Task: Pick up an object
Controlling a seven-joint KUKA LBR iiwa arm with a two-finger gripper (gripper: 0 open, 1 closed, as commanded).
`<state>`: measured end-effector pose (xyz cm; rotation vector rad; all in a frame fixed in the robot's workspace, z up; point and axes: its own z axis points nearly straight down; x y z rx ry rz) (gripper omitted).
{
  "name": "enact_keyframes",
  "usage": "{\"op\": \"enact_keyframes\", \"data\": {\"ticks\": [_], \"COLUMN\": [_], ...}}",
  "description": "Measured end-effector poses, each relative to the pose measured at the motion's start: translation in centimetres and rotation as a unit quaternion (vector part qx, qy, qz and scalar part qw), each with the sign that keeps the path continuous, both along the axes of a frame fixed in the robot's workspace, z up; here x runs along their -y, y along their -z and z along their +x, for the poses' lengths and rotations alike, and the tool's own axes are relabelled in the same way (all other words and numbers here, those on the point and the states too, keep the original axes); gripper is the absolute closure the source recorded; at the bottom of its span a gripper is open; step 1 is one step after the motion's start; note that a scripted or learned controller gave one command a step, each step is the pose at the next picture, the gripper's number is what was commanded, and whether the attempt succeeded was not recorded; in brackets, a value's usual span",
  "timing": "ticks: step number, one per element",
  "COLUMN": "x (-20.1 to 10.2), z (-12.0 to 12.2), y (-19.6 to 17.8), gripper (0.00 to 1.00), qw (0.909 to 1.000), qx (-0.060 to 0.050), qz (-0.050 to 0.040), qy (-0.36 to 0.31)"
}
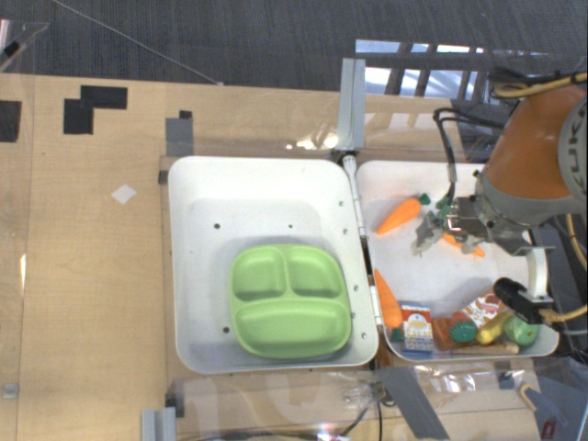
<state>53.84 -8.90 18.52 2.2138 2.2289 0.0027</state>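
While the grey arm [542, 168] with its orange band is reaching in from the right, the gripper [432, 230] is hanging low over the right bin [386, 175], its metal fingers pointing down and toward the left. Whether those fingers are spread or pressed together is something I cannot tell, since they are blurring into the dark hardware around them, and nothing is showing clearly between them.

Just to the left of the gripper, an orange carrot [399, 216] is lying on the white floor of the bin, its green tip pointing up and right toward the fingers; it is sitting very near them, but I cannot tell if they are touching. A smaller orange piece [462, 243] is peeking out just beside the gripper on its right side, partly hidden under the wrist.

Further toward the near edge of the same bin, a second carrot [388, 299] is lying along the left wall, pointing away from the camera. Beside it a small carton [417, 327] with a red and white face is lying flat. To the right of the carton, a heap of toy food [487, 324] in red, yellow and green is crowding the near right corner, with a black rounded part [517, 299] of the rig overlapping it.

Across the divider, the left bin [211, 191] is holding a green divided plate [291, 299] with three compartments, sitting toward the near side. Both bins are resting on the pale wooden bench [83, 274].
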Motion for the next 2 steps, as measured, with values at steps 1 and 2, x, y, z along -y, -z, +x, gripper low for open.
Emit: {"op": "enact_keyframes", "data": {"ticks": [1,2], "x": [3.4,6.9], "z": [5.7,4.9], "y": [8.8,9.4], "gripper": [0.0,0.0], "qw": [0.9998,0.9974], "qx": [0.005,0.006], "qz": [-0.0012,-0.0015], "qy": [-0.021,-0.072]}}
